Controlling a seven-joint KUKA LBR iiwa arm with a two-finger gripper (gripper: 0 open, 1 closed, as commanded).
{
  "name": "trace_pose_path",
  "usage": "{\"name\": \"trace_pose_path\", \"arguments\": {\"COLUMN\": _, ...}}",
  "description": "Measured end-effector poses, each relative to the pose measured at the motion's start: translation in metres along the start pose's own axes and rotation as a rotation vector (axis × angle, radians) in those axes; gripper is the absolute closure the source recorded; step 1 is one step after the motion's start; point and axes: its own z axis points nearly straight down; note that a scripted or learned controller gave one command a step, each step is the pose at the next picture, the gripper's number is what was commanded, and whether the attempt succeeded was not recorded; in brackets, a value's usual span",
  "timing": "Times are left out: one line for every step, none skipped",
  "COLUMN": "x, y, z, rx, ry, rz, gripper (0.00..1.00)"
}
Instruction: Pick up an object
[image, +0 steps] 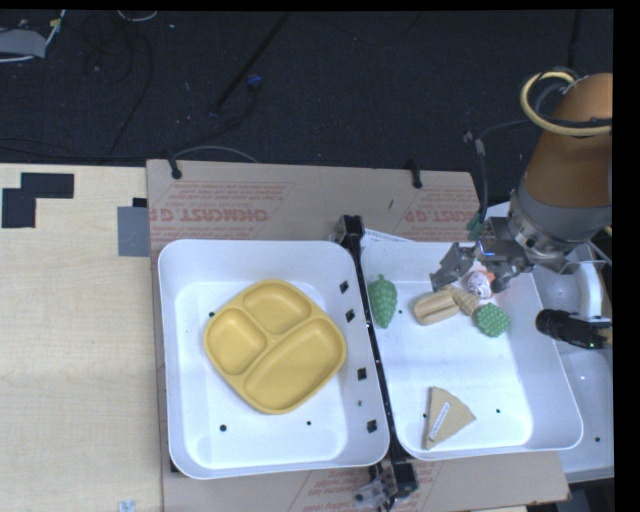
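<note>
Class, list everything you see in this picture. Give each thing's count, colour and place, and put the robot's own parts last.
Left bin: one, white, on the cardboard.
Right bin: one, white, beside the left bin.
Cardboard: one sheet, brown, under both bins.
Divided plate: one, yellow, in the left bin.
Bumpy toy: one, green, right bin, by the divider.
Round toy: one, green, right bin, right of the roll.
Roll: one, tan, right bin.
Wedge: one, tan, right bin, near side.
Arm: one, grey and orange, from the right.
Gripper: one, above the roll.

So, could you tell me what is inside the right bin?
The right bin holds a green piece by the divider, a tan roll, a green ball and a tan wedge. The gripper covers the roll's end.
</note>
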Motion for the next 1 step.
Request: {"name": "trace_pose_path", "arguments": {"x": -0.0001, "y": 0.0018, "z": -0.0060, "rx": -0.012, "ry": -0.001, "rz": -0.001, "gripper": 0.00}}
